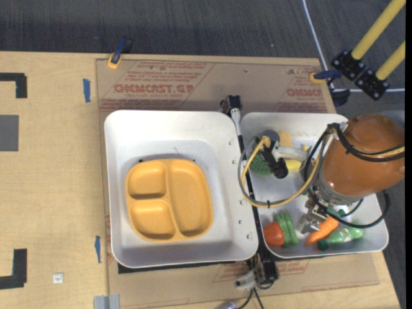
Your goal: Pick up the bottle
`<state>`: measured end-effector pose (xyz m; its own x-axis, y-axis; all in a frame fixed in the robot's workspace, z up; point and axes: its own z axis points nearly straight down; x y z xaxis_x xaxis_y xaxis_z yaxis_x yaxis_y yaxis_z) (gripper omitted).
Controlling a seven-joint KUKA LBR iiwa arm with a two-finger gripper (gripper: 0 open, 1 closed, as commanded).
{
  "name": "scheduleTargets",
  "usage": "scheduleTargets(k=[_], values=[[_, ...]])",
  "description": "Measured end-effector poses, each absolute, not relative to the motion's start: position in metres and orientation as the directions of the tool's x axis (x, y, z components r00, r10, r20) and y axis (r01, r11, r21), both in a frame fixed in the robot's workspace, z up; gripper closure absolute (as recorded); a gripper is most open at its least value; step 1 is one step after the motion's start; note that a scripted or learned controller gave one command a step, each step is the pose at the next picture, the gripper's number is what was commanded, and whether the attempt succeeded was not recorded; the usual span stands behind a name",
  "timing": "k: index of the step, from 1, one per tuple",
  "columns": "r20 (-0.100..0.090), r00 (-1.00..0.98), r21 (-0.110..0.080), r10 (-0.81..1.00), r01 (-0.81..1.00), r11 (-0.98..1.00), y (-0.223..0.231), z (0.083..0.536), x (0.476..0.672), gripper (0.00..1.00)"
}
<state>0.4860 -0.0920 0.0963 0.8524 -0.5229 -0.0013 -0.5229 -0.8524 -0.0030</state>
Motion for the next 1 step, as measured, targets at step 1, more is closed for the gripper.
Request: scheduleTargets(k=[1], values=[[-0.003, 0.933, 0.001, -0.359, -0.359, -0.934, -0.0903, 0.0861, 0.4994, 1.00]])
